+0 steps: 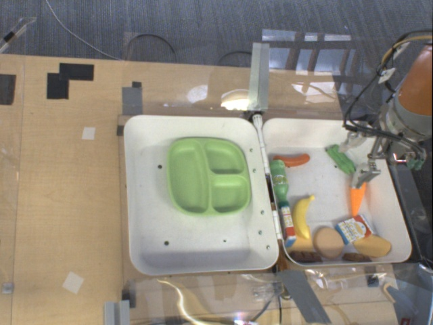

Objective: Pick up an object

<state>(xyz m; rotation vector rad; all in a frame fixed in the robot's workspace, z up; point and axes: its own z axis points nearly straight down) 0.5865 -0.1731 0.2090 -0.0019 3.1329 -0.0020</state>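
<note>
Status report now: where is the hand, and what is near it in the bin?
Hand over right bin, upper right area, nothing seen between its fingers. Carrot just below it, green piece to its left. Banana and bottle further left, apart.

No legible text anywhere.

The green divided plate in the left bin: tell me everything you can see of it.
The green divided plate is a rounded-square tray of what looks like matte plastic, moulded into three compartments: one long section on its left and two smaller ones stacked on its right. It lies flat and right side up near the middle of the left white bin, resting on the bin's floor. Nothing lies in it and nothing else touches it.
</note>
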